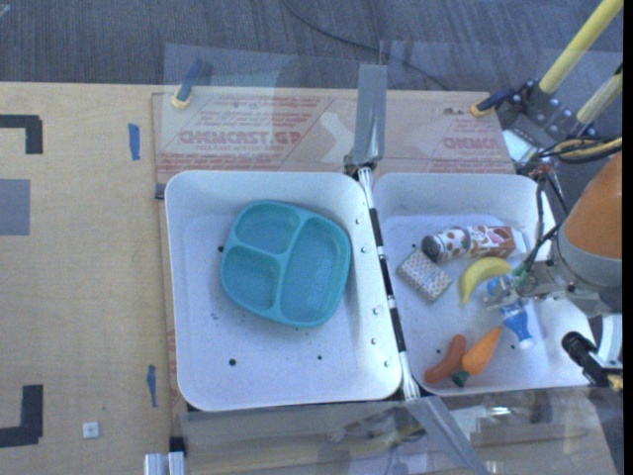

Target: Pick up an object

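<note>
Banana (483, 273) just beside pincer (517, 290), on its camera-left, in right bin (396, 201)
Pincer released or clenched: cannot tell. Probably light, stiff, smooth plastic, curved and apt to slip; best pinched across the thick middle. Carrot (482, 349) nearer the camera than the pincer, can (470, 242) beyond the banana

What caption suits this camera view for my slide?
Arm's end effector over right bin of toy food beside banana; teal divided plate in left bin.
</note>
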Motion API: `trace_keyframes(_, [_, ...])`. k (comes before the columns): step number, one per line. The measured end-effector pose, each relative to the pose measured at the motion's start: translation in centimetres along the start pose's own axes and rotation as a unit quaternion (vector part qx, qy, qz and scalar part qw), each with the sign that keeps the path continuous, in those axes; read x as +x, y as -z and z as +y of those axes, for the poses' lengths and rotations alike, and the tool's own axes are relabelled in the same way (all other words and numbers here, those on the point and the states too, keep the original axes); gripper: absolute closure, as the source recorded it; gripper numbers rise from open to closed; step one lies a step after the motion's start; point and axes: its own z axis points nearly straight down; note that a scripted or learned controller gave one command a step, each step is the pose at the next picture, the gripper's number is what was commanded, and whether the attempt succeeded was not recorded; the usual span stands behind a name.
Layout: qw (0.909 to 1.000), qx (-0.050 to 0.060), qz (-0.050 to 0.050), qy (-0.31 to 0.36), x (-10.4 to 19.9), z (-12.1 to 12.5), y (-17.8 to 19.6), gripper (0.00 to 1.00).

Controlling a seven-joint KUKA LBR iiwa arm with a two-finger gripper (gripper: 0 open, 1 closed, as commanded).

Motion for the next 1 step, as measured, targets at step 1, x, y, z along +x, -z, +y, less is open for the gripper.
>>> trace_keyframes(1, [0.9987, 0.005, 0.001, -0.052, 4.78, -0.64, 8.76, 1.0])
